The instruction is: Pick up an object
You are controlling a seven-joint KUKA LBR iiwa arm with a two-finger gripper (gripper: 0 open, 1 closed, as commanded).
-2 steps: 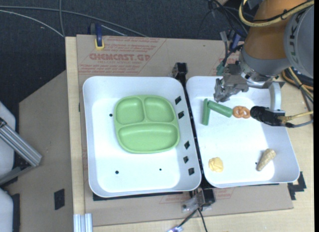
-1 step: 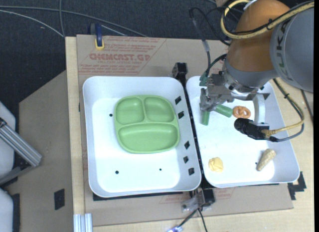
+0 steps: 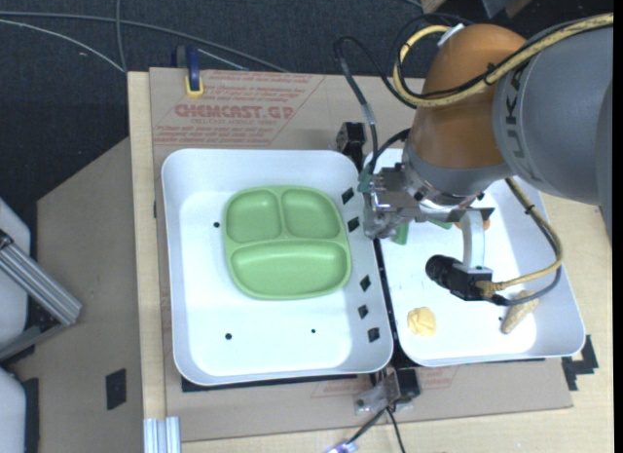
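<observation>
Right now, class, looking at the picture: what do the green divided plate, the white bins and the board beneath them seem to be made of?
Green divided plate: probably moulded plastic; even matte colour, rounded compartment edges.
White bins, left and right: likely thin formed plastic; smooth, slightly glossy, curled rims.
Board: looks like cardboard or brown paper masking on a sheet; tan, flat, printed red lettering. Which one cannot be told.

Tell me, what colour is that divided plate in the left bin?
The divided plate is pale green, seen plainly in the camera view.

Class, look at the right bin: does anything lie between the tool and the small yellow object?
Nothing visible does. The tool sits at the right bin's upper-left; bare white floor separates it from the yellow object.
</observation>
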